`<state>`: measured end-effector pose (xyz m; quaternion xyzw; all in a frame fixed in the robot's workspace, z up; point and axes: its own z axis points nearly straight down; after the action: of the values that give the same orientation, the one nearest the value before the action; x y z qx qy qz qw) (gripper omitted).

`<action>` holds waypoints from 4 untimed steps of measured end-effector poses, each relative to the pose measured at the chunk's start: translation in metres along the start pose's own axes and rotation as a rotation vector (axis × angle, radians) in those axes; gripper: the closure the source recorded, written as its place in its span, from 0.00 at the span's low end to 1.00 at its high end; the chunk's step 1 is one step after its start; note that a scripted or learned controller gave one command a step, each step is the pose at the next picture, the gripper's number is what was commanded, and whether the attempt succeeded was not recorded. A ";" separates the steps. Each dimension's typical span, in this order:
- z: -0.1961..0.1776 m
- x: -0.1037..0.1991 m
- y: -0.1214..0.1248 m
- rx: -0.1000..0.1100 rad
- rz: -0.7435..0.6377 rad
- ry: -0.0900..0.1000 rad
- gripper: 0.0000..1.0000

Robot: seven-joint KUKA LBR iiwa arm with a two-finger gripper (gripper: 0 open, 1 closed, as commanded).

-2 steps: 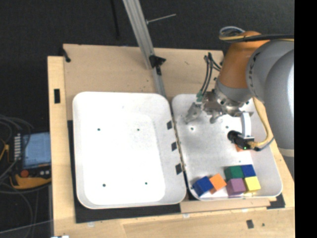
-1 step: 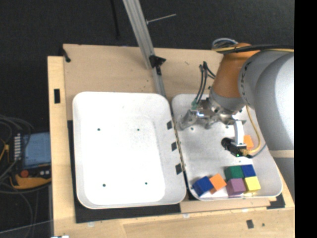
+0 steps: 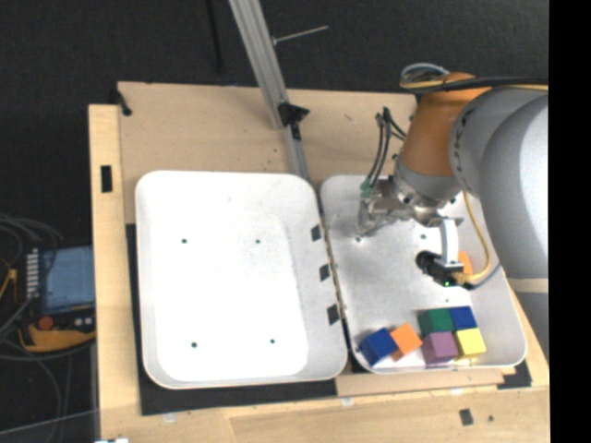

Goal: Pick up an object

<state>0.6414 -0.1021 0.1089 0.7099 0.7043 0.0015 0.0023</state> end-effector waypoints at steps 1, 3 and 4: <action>-0.049 -0.008 0.007 -0.001 -0.005 0.000 1.00; -0.155 -0.013 0.010 -0.003 -0.009 -0.001 1.00; -0.158 -0.014 0.011 0.002 -0.012 -0.002 1.00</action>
<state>0.6513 -0.1163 0.2670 0.7056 0.7086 0.0001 0.0021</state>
